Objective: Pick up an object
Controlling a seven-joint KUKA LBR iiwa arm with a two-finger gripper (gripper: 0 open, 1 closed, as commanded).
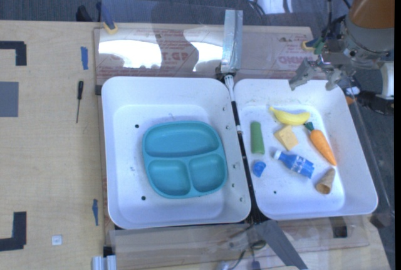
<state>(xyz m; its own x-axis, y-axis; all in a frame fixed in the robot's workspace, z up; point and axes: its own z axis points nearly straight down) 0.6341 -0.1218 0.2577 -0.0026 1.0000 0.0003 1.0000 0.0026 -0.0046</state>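
Observation:
The right bin (357, 200) holds several toy items: a yellow banana (290, 116), a yellow block (287, 137), an orange carrot (321, 143), a green cylinder (257, 137), a blue bottle (294, 163), a small blue piece (258, 168) and a tan cone (325, 181). My gripper (319, 79) hangs over the far edge of that bin, above and behind the banana. Its fingers are spread open and nothing is between them.
In the left bin (119, 106) lies a teal divided plate (184, 158). A metal divider post (232, 43) stands at the back between the bins. Beyond the bins' far edge runs a clear panel (163, 52).

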